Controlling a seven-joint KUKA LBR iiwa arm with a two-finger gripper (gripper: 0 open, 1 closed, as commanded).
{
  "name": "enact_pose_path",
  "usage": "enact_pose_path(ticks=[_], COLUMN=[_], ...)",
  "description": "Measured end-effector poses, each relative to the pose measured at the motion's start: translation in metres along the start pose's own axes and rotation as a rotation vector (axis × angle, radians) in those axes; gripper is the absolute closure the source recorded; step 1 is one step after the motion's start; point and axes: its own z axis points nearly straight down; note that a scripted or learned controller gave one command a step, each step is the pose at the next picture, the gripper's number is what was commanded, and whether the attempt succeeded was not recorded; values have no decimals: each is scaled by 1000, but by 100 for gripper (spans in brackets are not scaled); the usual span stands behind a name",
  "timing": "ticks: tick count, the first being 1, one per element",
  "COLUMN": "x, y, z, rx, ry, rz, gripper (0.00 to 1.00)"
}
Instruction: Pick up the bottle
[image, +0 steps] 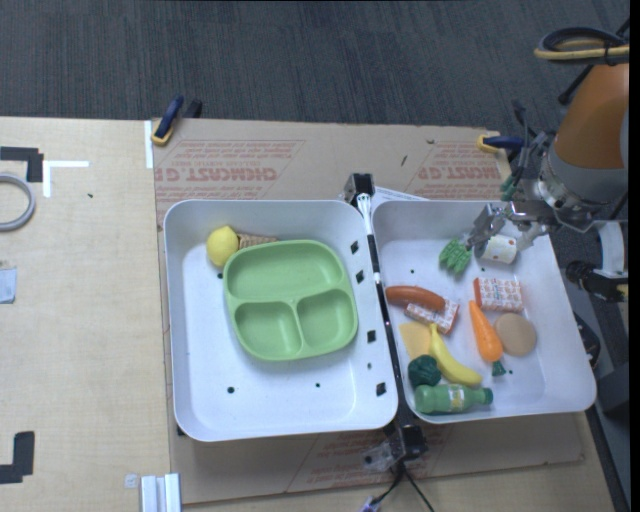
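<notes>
Well apart, green bottle (453, 398) lying flat, pincer (499, 226) above right bin (570, 385)

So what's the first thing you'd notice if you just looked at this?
Probably the big green divided plate sitting in the left bin, with a yellow lemon beside its far left corner. Next, the colourful pile of toy food in the right bin: a carrot, a banana, a sausage, and the green bottle lying on its side at the near edge. The tool hangs over that bin's far side, away from the bottle.

Two bins (190, 330), one bottle (455, 399)
</notes>
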Motion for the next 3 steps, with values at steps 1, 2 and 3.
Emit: enact_pose_path(ticks=[1, 2, 3], x=[0, 67, 68], y=[0, -48, -84], z=[-10, -37, -28], rx=[0, 1, 2], ry=[-1, 0, 0], rz=[-2, 258, 369], gripper=[100, 100, 100])
